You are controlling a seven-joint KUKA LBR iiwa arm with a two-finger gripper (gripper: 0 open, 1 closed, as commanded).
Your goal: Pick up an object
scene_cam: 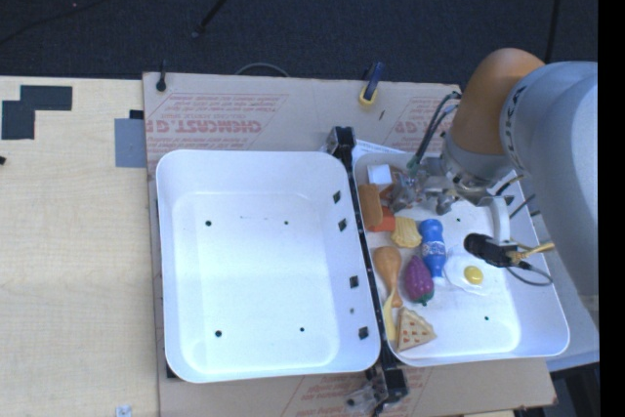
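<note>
The right white bin holds several toy foods along its left side. An orange-brown loaf lies by the bin's left wall, with a yellow piece and a blue bottle just right of it. Below these lie a purple fruit, a tan drumstick shape, a fried egg and a pizza slice. My gripper hangs low over the bin's upper left part, right beside the loaf and above the yellow piece. I see nothing clearly held in it.
The left white bin adjoins the right one along a black-clipped seam. A small white card lies at the right bin's top left. A blue and yellow clamp stands on the cardboard base behind. My grey arm covers the bin's upper right.
</note>
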